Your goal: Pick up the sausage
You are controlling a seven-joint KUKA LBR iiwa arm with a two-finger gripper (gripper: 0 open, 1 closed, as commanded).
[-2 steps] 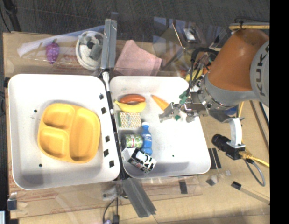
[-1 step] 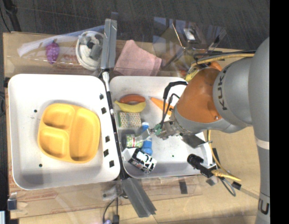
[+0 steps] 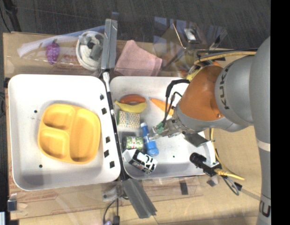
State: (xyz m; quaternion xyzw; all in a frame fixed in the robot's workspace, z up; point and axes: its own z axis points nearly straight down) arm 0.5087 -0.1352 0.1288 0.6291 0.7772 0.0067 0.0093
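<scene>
Nearest the camera, at the right bin's [image 3: 201, 172] near edge: a black-and-white toy car [image 3: 144, 161], then a small green can [image 3: 133, 142] and a blue bottle [image 3: 148, 138] just beyond it. The pincer [image 3: 159, 129] hangs over this cluster, just right of the bottle, under the orange wrist band [image 3: 201, 100]. Whether it is released or clenched: cannot tell, the tip is small and blurred against the bin floor. Nothing is visibly gripped.

The sausage [image 3: 132, 99], reddish-brown, lies at the far-left corner of the right bin, touching the top of a yellow banana [image 3: 133, 107]. An orange carrot [image 3: 158, 103] sits just right of them.

Judgement: the pincer is well short of the target. A good approach travels far-left, clears the bottle, descends on the sausage's exposed upper side and closes across its short axis, avoiding the banana.

Hard to read: the sausage's lower edge is covered by the banana; the wrist hides the bin's right portion. The left bin [image 3: 23, 172] holds a yellow divided plate [image 3: 70, 132].
</scene>
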